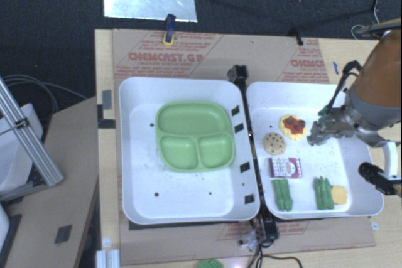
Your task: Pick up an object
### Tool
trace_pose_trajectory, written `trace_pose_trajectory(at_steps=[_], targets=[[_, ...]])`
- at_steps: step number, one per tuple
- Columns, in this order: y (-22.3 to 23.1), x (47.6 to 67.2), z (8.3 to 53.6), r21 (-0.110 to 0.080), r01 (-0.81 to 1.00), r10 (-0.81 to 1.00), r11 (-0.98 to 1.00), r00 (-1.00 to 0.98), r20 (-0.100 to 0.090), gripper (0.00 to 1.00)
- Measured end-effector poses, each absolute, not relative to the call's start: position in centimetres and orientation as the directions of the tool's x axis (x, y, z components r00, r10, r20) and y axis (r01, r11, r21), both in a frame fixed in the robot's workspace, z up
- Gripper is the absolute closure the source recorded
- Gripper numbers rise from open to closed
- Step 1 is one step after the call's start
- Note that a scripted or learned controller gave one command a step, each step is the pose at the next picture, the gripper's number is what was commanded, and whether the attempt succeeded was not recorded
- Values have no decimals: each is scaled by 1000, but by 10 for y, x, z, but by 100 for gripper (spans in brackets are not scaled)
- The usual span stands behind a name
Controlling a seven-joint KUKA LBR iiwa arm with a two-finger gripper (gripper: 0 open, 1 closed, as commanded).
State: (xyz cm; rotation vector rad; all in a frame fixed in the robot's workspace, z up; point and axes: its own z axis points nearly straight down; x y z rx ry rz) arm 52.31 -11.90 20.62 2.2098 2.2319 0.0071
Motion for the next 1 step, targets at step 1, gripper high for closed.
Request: trace_pose_trajectory(at_steps=[1], targets=[[-36,486,218,0,1000,1000,13,-13,4,100]])
